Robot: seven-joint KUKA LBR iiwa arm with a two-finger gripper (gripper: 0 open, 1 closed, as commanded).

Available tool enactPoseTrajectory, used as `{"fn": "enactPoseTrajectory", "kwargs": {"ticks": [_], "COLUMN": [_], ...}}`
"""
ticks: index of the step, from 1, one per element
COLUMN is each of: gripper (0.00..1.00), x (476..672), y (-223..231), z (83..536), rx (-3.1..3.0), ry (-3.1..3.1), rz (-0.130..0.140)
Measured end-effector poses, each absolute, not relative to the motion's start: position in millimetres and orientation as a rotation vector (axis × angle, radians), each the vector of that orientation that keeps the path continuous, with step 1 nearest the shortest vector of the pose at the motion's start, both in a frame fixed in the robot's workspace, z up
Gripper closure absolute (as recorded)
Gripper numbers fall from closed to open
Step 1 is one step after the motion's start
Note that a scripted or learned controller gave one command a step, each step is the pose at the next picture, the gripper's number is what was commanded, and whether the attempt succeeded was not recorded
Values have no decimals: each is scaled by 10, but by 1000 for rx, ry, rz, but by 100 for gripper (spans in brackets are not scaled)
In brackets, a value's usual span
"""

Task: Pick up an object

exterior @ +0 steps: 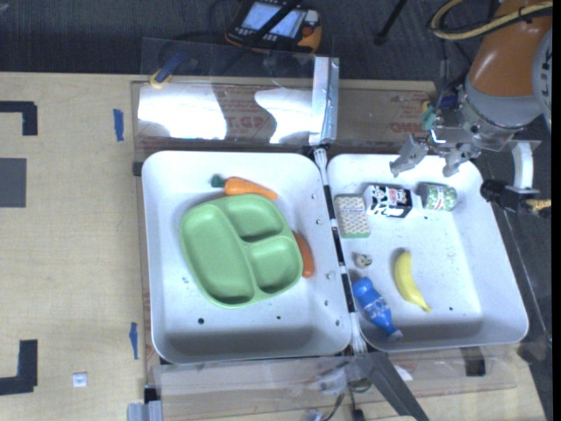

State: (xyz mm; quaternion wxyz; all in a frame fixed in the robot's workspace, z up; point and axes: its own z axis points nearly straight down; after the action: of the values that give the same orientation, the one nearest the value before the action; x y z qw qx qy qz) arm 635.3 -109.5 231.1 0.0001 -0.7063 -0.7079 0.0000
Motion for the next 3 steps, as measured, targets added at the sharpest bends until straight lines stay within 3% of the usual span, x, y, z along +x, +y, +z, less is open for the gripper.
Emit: {"fn": "enactPoseTrajectory", "kwargs": {"ticks": [1,2,3], "gripper": [0,0,100], "x": [5909,4997,5012], "y": [-1463,-1218,-1233], "z": [1165,871,978], "rx": [-1898,-1895,-1903], "ry": [-2504,-2511,-2512], "rz": [-1,-5,-9]}}
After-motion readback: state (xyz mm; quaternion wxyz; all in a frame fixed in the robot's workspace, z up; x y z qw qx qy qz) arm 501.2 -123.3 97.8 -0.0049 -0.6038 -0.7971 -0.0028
